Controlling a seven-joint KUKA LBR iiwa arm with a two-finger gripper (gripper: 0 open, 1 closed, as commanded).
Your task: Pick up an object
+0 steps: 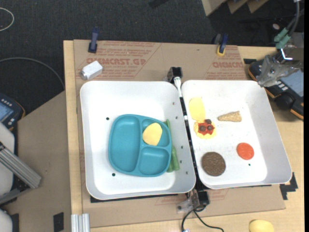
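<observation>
The orange disc [245, 151] lies in the right bin [270, 129], at 3 o'clock of the brown patty [213, 163]. At 12 o'clock lie a tan wedge [230, 116] and a yellow slice [196, 108]. The left bin [96, 129] holds a blue tray [125, 146]. The gripper [270, 71] hovers at the right bin's 1 o'clock corner; whether it is open I cannot tell.

Two white bins: the left bin [91, 129] holds a teal divided tray [126, 149] with a pale yellow lump [152, 134] in it, and a green strip [173, 153] shows along the tray's right edge. In the right bin [270, 129] lie a soft yellow piece [196, 108], a yellow round topped with dark red berries [205, 127], a tan wedge [230, 116], an orange-red disc [245, 151] and a speckled brown disc [213, 163]. The board beneath [145, 57] is brown cardboard with faded red lettering — clamped by a blue clip [93, 41] and a blue-and-yellow clip [221, 44]. The floor [48, 13] is dark grey carpet
</observation>
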